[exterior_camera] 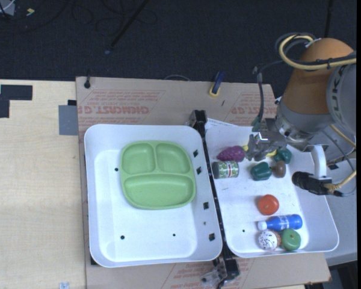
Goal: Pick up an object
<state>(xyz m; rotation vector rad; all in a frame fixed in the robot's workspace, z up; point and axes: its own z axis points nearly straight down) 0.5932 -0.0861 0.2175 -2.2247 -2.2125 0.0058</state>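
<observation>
My gripper (262, 148) hangs low over the back of the right bin (240, 192). Just below it lies a dark green object (261, 171). A purple object (230, 154) sits to its left, with a teal object (284, 156) and a small brown one (279, 169) to its right. A small green-and-white can (225, 170) lies by the bin's left wall. Nearer the front are a red ball (268, 205), a blue bottle (283, 223), a white speckled ball (268, 241) and a green round piece (291, 240). Nothing is visibly held.
The left bin (102, 221) holds a light green divided plate (157, 174). A black divider (207, 185) runs between the bins. The arm's orange band (316, 77) and grey wrist stand over the right bin's back right corner.
</observation>
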